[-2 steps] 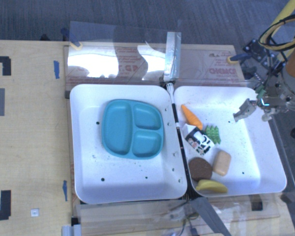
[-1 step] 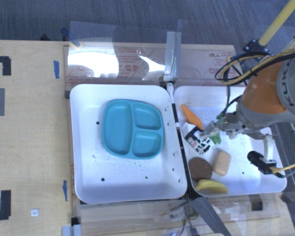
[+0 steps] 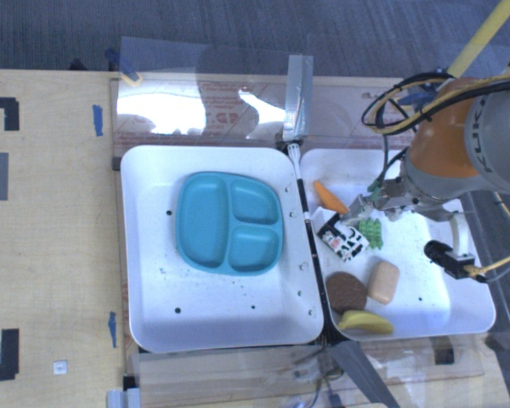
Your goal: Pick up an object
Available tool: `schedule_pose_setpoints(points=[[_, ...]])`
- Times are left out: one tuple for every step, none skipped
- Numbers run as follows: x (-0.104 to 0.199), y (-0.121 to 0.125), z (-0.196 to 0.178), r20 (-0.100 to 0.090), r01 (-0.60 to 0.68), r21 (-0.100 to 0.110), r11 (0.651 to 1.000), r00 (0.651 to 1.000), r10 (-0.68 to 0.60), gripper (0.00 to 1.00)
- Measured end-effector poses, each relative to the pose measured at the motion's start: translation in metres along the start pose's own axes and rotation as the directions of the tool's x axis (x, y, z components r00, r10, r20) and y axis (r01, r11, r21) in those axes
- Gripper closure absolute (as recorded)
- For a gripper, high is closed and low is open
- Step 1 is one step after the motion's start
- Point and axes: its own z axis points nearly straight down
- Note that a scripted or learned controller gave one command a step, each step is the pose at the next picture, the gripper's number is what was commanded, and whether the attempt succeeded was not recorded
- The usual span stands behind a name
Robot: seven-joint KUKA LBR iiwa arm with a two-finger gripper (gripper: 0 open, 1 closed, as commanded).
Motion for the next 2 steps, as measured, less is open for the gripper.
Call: schedule_pose_setpoints(points=[[0.004,0.020,0.003,0.001,-0.021,0.002,1.000,1.000,0.021,0.00],[0.073,0.006,-0.153,-0.014,0.009,0.023,1.000,1.000,-0.008,0.00]])
